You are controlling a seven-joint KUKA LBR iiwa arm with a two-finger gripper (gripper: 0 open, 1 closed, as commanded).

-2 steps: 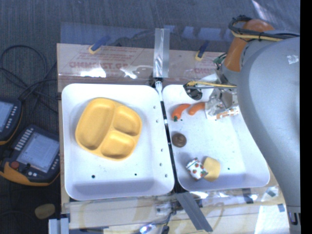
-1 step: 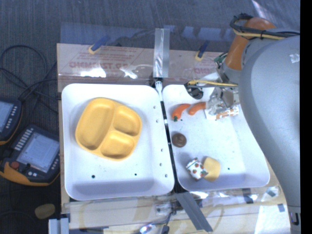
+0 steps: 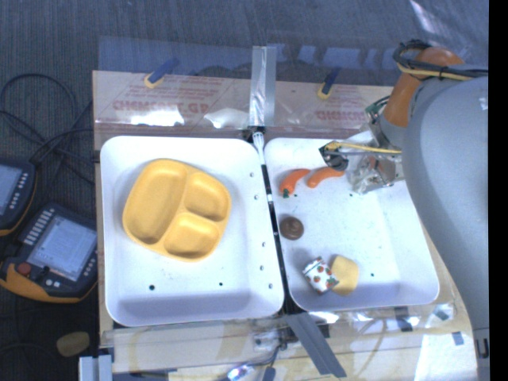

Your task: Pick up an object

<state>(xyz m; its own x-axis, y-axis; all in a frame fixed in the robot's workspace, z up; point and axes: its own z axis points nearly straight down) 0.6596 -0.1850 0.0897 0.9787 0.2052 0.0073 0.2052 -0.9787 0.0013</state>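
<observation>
- Broadly, grey arm reaching in from the right, above the right bin's far corner.
- Two white bins side by side: right bin beneath the gripper, left bin well to its left.
- Yellow divided plate lying in the left bin, well apart from the gripper.
- Gripper low over the right bin; cannot tell how wide open, nor whether holding anything.
- Orange piece just left of the gripper; second orange piece further left, near the bin wall.
- Pale yellow block on the camera's side of the gripper, well apart, touching a white red-spotted piece.
- Brown disc left of the gripper, between the orange pieces and the spotted piece.
</observation>
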